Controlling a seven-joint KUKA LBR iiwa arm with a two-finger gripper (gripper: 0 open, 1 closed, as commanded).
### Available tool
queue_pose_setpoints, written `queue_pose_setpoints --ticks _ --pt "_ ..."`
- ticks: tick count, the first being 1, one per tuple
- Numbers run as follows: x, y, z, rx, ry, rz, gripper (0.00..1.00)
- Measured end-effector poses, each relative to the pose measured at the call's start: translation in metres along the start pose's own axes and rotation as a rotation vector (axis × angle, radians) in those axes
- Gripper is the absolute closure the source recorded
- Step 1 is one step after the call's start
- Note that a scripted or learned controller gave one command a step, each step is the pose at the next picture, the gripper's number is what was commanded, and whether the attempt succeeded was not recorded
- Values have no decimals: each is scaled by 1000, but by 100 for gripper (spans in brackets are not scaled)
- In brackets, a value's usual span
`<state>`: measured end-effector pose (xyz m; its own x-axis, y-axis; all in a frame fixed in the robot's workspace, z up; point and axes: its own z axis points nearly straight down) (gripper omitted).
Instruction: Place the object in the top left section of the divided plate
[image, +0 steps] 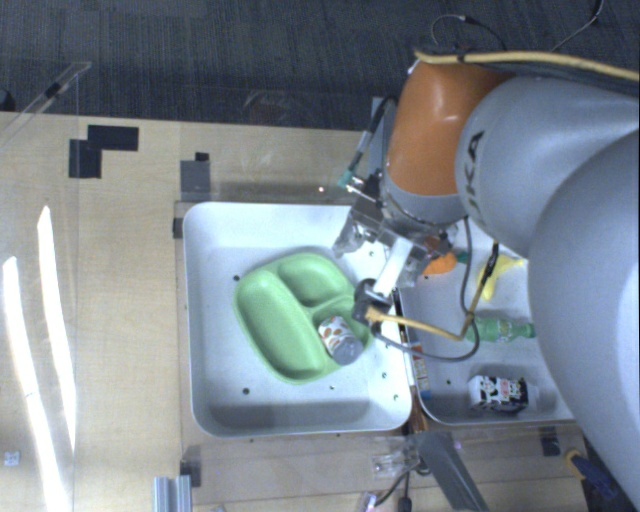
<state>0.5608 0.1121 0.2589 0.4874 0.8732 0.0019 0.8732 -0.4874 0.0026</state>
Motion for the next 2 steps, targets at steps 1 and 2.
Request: queue_pose_setpoints --ticks 1,2 --pt "6 -19 -90 -3 2 -185 0" --pt "-1 58 -159 -3 1 -236 0"
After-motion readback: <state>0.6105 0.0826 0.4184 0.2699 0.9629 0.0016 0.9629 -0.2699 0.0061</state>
